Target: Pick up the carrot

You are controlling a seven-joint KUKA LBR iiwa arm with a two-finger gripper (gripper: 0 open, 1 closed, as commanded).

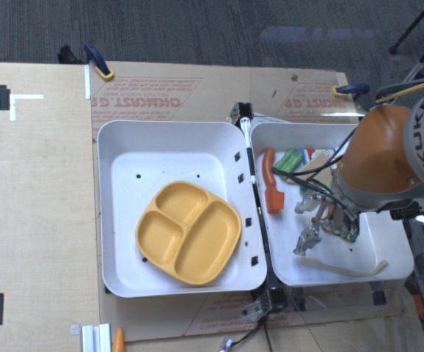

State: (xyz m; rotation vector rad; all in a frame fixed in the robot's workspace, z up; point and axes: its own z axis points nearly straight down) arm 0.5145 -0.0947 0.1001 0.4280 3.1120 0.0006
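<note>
we see the carrot lying along the left wall of the right bin, beside green items. our claw hangs over the bin's floor, right of the carrot; we cannot tell its state. a yellow divided plate sits in the left bin.

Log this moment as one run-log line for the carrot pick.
gripper: over right bin, nothing seen between fingers | carrot: lying at bin's left wall, apart from gripper | pick: not done

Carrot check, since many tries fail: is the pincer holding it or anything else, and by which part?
Nothing is held. The pincer hangs over bare bin floor in the right bin; the carrot lies apart by the bin's left wall.
</note>
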